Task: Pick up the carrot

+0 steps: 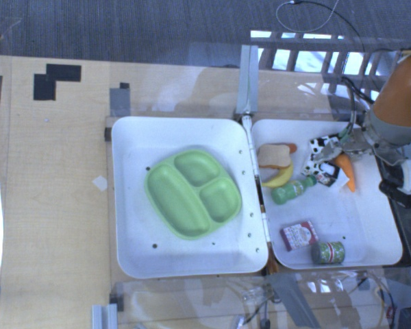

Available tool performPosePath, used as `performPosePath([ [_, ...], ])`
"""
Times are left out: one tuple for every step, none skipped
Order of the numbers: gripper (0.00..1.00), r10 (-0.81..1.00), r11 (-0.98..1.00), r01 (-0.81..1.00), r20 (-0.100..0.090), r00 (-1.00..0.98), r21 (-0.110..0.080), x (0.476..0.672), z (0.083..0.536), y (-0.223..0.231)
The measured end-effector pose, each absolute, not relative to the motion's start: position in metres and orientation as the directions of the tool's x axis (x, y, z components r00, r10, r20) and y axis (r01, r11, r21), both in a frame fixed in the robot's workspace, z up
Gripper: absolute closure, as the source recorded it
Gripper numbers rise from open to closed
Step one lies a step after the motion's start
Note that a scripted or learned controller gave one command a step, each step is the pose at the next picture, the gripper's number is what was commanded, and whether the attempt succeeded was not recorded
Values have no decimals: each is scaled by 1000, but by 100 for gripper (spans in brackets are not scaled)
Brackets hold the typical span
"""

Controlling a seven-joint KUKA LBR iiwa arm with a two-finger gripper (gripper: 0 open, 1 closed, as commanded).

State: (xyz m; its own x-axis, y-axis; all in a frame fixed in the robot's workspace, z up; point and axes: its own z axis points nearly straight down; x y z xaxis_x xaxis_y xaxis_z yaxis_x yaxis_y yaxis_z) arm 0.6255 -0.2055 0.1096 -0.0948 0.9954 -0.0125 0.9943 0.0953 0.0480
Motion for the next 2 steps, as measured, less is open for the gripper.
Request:
performPosePath([
  [0,991,136,990,-15,-136,43,630,109,-206],
  [0,991,133,990,-15,-132,42,631,109,-207],
])
